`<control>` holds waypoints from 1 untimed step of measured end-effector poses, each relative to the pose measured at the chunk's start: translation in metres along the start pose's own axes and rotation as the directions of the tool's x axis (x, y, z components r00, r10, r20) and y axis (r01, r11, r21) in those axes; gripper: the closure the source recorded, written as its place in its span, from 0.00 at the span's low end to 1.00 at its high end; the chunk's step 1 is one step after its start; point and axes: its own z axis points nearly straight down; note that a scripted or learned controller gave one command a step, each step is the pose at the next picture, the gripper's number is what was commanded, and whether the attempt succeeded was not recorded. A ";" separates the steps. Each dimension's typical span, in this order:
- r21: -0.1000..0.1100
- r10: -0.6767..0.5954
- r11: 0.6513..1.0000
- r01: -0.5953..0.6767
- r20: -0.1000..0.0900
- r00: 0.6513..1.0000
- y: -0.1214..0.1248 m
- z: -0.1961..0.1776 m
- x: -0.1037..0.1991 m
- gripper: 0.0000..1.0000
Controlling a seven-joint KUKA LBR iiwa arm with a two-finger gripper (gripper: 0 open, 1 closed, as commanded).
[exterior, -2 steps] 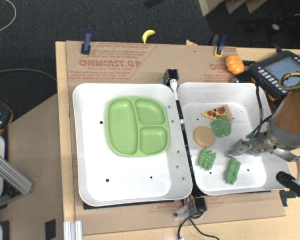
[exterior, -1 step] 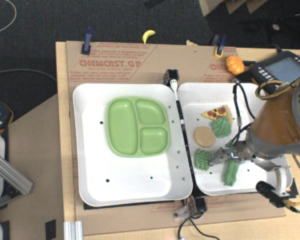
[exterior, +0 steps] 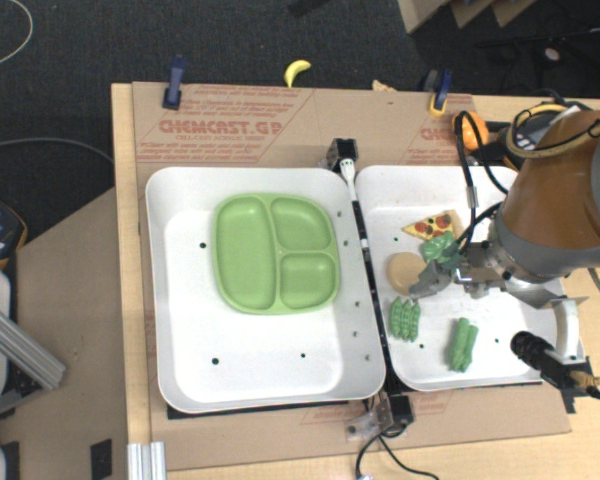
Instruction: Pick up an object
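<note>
Hovering end effector (exterior: 432,276) beside tan cookie (exterior: 404,269)

Arm (exterior: 550,208) low, gripper (exterior: 435,273) pointing left

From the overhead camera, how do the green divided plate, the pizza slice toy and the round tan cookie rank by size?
1. Green divided plate, by far the largest.
2-3. Pizza slice toy and tan cookie look alike in size; the cookie is partly covered, so no ranking.

- A pizza slice (exterior: 431,227) lay flat near the far side of the right bin (exterior: 500,370).
- A tan round piece (exterior: 403,268) lay just nearer.
- A small green item (exterior: 438,247) sat between them.
- A ridged green piece (exterior: 404,319) lay near the bin's left wall.
- A longer green piece (exterior: 463,344) lay to its right.
</note>
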 end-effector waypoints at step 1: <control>0.015 0.011 1.000 -0.011 0.000 1.000 0.017 0.055 -0.042 0.00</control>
